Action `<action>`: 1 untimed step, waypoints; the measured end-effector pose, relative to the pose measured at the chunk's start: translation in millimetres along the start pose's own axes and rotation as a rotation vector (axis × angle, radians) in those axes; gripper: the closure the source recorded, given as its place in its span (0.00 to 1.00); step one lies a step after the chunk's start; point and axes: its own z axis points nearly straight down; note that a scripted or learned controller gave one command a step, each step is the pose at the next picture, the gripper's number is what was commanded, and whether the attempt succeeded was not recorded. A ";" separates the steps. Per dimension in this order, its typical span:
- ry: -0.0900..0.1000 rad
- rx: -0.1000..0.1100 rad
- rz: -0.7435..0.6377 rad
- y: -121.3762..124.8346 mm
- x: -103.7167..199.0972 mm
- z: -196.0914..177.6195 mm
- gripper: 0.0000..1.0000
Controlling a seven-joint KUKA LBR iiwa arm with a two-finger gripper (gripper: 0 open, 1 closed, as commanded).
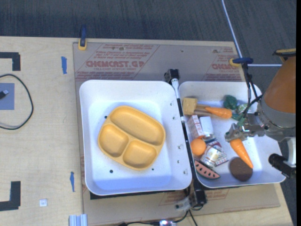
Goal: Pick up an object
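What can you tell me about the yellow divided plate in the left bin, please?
The yellow plate looks like smooth moulded plastic, rounded in outline, with three compartments: one long section along its upper right and two smaller ones below. It lies flat, right way up, turned at a slant, near the middle of the left bin, resting on the bin's white floor. Nothing lies in its compartments and nothing else touches it.

Bulky arm with broad orange band, grey collar beneath, metallic gripper hardware, black cables looping along the wrist, dark fitting below
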 end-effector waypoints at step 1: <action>-0.002 -0.005 0.000 1.5 -0.4 -10.6 1.00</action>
